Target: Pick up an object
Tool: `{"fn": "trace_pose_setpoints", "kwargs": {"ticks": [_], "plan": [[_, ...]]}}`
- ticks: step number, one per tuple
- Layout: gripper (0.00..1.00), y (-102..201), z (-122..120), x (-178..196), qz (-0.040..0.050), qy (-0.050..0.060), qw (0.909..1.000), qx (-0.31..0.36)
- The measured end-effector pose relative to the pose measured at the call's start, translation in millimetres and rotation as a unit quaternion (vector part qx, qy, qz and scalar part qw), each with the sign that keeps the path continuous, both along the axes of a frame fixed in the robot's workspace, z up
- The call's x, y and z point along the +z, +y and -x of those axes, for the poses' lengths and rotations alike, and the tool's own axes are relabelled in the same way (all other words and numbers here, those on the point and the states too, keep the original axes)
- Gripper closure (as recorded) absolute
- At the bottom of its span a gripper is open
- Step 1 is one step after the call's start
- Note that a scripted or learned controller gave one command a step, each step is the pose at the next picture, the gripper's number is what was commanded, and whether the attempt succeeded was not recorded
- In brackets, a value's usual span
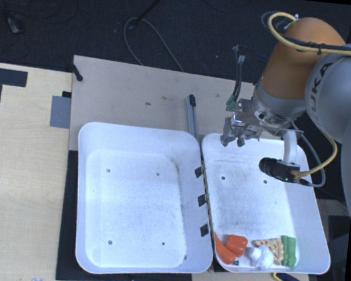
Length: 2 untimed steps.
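My gripper (234, 137) above the far left corner of the right bin (263, 203), grip state I cannot tell, orange object (233, 245), white piece (258, 257) and green item (289, 250) clustered along its near edge.

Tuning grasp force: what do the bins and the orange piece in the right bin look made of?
Left bin and right bin: thin moulded plastic by the look, white, matte, faintly speckled, with rounded corners and rolled rims. Orange piece: smooth and slightly glossy, probably plastic or rubber toy food; too small to be sure.
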<state>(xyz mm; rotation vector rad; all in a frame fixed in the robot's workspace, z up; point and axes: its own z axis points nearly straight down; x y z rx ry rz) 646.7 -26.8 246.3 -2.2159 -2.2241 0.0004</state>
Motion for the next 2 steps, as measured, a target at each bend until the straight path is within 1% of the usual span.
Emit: {"fn": "trace_pose_setpoints", "kwargs": {"ticks": [1, 2], "plan": [[1.00, 55.8, 2.8, -16.6, 0.0002, 0.000, 1.0000, 0.000], [1.00, 109.1, -1.0, -29.4, 0.0002, 0.000, 1.0000, 0.000]]}}
